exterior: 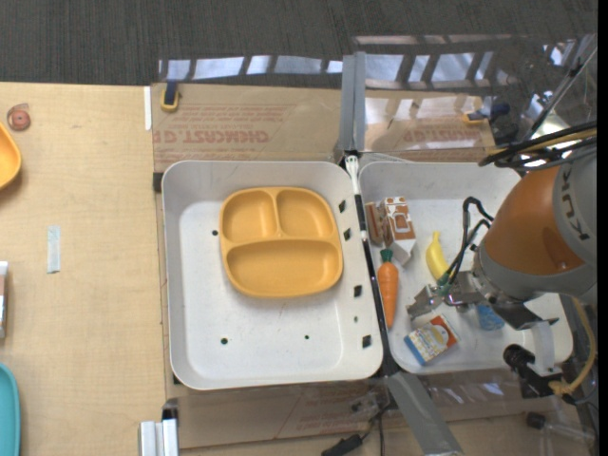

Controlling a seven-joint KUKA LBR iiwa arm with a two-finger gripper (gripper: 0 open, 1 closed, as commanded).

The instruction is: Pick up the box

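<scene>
Nearest the camera, the small box (431,339) lies flat at 6 o'clock in the right bin (446,171), unheld. At its 1 o'clock the gripper (425,301) hovers just beside it; whether its fingers are apart, I cannot tell. Approach step: next, centre over the box and descend.

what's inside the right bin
A brown box, a carrot, a banana and a small carton lie in the right bin. The arm covers its right part.
</scene>
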